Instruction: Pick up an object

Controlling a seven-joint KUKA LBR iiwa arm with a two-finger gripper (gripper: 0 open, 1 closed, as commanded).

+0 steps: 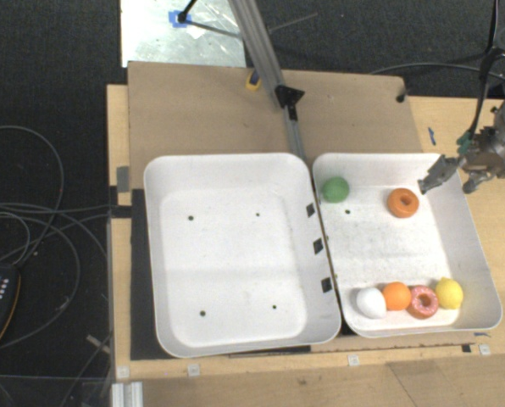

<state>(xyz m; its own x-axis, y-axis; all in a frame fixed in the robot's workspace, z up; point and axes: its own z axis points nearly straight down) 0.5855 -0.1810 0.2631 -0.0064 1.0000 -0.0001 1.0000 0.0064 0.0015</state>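
Bins of thin white plastic sit side by side on the pale wooden worktop (235, 100), each shallow, with rounded corners and a raised lip. The left bin (227, 253) shows only a faintly speckled floor with a few small dark dots. The right bin (481, 270) holds six small toys. A green ball (335, 189), smooth and round, lies near the far left corner, just beside the wall between the bins. An orange donut (403, 203), a matt ring with a dark hole, lies toward the far right, well apart from the ball. Along the near wall four pieces stand in a close row, touching or nearly so: a white egg (370, 303), glossy and oval; an orange ball (396, 296); a pink donut (423, 302) with speckled icing; and a yellow lemon (449, 293) with a slightly lumpy skin. The gripper (452, 179) of dark metal hangs over the far right edge of the right bin, just right of the orange donut, its thin jaws spread apart with nothing between them. A grey metal pole (261, 41) slants across the worktop from the far side.
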